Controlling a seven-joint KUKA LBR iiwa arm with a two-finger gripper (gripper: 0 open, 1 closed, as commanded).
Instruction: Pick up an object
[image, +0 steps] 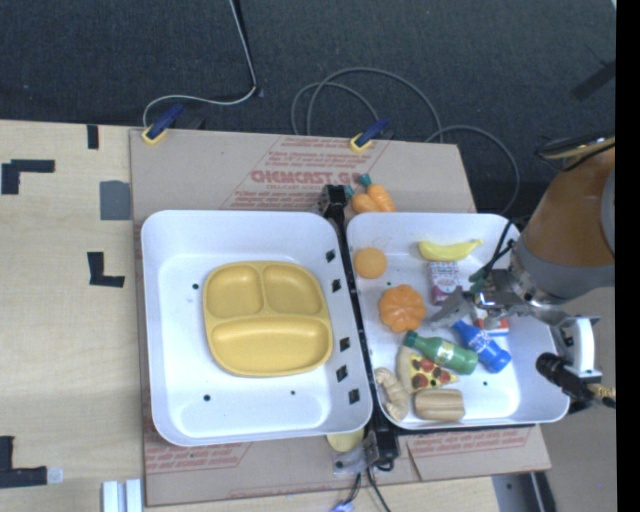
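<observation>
The pale wooden worktop (60, 330) carries a brown cardboard sheet (300, 165) under two shallow white bins. The left bin (165, 300) holds only a yellow three-compartment plastic tray (268, 318) near its middle, with bare white floor all around it out to the rim. The right bin (505, 400) is crowded. The grey arm with its orange band (570, 225) reaches in over the right rim, and its tool (478, 300) sits low among the objects; I cannot tell how wide it stands.

An orange toy pumpkin (402, 307) lies left of the tool. A green bottle (441, 351) and a blue bottle (482, 345) lie just below it. A yellow banana (448, 247) lies by the far rim and a tan bread roll (438, 404) by the near rim. A small orange ball (370, 262) rests beside the centre divider.
</observation>
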